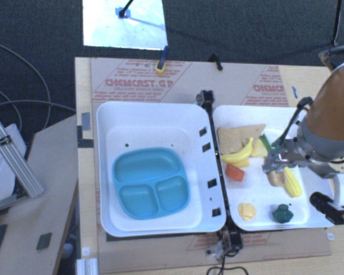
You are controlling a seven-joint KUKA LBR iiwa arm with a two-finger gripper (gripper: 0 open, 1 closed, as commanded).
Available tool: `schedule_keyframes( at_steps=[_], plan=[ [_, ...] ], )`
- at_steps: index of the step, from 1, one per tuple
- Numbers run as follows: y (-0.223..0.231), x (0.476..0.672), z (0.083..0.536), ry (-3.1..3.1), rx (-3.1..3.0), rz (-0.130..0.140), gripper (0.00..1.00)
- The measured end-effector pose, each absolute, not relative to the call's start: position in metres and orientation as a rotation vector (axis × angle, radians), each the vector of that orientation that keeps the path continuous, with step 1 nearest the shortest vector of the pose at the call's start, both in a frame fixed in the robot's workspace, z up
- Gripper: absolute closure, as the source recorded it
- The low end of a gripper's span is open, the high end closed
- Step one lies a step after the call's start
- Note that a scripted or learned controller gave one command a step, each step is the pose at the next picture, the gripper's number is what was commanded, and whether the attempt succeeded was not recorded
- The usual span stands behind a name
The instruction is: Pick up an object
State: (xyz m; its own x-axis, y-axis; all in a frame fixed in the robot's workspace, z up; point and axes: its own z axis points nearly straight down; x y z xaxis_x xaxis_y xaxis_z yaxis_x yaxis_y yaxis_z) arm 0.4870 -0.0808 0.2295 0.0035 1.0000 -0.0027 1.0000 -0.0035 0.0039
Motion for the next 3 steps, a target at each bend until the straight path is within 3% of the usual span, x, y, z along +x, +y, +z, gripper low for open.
schedule_keyframes(
  at_steps=[1,2,3],
  plan=[
    [-0.004,0.502,0.246,2.233,2.208,0.005,1.0],
    [0.065,0.486,0.205,2.236,2.212,0.001,1.0],
    [-0.035,0.55,0.2,2.212,2.221,0.003,1.0]
  ],
)
